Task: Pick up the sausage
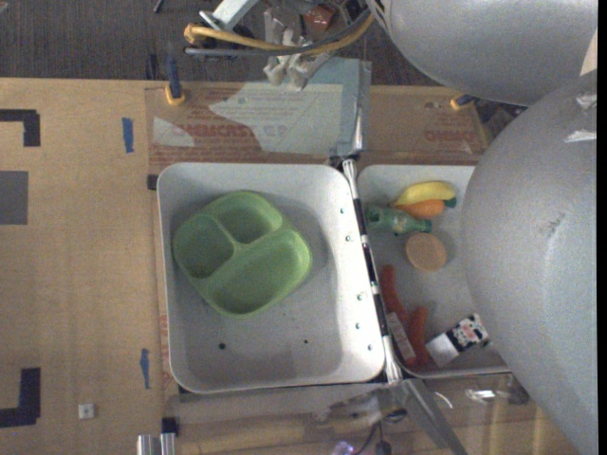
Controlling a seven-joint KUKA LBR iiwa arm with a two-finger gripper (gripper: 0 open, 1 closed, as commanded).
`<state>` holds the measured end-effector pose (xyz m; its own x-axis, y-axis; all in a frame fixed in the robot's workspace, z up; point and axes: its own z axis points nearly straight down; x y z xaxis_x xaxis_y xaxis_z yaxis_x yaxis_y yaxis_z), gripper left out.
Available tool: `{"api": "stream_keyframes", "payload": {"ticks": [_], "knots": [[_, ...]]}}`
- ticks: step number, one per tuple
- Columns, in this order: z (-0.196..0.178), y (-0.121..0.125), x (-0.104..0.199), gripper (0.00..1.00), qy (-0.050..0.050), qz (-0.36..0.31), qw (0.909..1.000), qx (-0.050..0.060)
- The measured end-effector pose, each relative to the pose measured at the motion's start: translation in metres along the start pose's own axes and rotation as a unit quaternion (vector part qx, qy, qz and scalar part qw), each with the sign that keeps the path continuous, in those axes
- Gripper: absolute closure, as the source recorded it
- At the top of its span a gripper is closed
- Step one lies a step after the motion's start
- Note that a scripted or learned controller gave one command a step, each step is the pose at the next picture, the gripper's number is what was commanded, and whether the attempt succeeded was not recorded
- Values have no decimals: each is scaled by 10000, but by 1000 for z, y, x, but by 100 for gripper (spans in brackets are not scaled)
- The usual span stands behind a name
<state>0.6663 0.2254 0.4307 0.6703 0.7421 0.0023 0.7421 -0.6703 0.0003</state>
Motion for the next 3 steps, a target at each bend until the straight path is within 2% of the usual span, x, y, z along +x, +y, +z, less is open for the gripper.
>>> {"api": "stream_keyframes", "payload": {"ticks": [1,2,3], "knots": [[146,6,-26,100,-31,-554,9985,16],[49,0,0,100,-6,-38,10000,2],[-5,-1,-3,100,4,753,9972,0]]}}
